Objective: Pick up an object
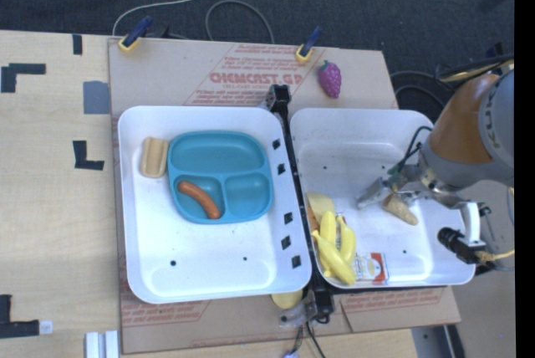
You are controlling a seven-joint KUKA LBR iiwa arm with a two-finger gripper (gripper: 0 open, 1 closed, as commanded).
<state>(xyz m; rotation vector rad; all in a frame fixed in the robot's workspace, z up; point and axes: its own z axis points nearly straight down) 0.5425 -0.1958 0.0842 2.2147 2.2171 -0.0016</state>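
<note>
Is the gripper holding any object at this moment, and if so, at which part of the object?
It cannot be told. The gripper is low in the right bin, right beside a tan bread-like piece, but no object shows between its fingers.

You cannot tell how the gripper (378, 191) at centre right stands: its tips are small and dark, and whether they touch the tan object (402, 210) just beside them is unclear. The arm (468, 135) is cut off at the right side of the frame. At the lower middle, a yellow thing (286, 299) pokes from under the near rim of the left bin (134, 206), mostly hidden. The small packet (373, 268) in the right bin (351, 126) lies partly under the bananas (334, 248), its print too small to read. The table (50, 181) runs off the left edge.
</note>
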